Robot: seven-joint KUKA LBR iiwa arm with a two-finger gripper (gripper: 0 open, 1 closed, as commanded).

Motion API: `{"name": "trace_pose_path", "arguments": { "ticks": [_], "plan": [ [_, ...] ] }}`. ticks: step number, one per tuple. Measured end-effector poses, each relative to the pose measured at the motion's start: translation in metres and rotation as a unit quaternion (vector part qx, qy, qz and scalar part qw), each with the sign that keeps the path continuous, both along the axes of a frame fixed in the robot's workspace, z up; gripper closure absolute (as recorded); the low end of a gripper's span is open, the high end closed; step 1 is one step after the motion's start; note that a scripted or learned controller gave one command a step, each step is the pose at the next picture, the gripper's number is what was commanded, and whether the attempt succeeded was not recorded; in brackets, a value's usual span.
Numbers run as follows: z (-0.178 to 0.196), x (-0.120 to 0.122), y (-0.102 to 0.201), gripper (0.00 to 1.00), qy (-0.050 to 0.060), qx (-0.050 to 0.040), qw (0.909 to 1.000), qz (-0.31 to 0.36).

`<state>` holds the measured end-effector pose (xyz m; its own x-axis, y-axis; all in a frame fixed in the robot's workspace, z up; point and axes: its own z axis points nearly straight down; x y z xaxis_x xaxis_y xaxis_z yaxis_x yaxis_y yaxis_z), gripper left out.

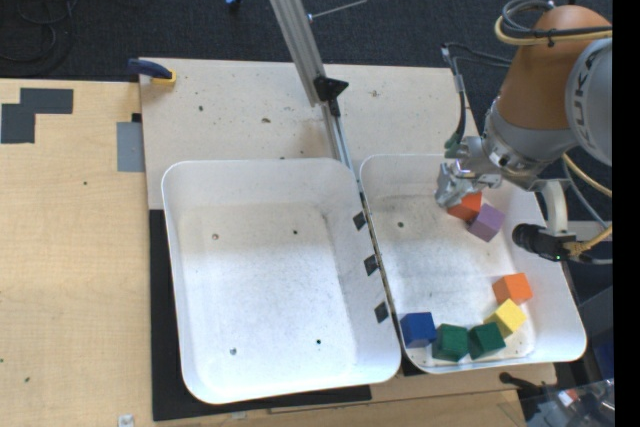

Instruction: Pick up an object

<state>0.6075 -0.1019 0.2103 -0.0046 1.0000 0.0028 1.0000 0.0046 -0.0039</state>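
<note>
Gripper (458,190) low over the far part of the right bin (430,245), at a red block (465,206).

The grey metal gripper sits right on top of the red block, which shows just under its tip; whether the fingers are closed on it or merely beside it cannot be told. A purple block (486,222) touches the red one on its near-right side. Along the near-right corner of this smooth, speckled white bin lies a curved row of small cubes: a blue block (418,327), two dark green blocks (452,341) (486,338), a yellow block (510,316) and an orange block (514,288), each touching or nearly touching the next. The left bin (200,215), same shallow rounded shape, shows only dark specks on its floor. Both bins rest on a pale, scuffed board (240,110).
</note>
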Motion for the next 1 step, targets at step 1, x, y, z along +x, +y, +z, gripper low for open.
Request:
{"name": "trace_pose_path", "arguments": {
  "ticks": [1],
  "plan": [
    [0.0119, 0.0061, 0.0574, 1.00, -0.001, -0.0001, 1.0000, 0.000]
  ]
}}
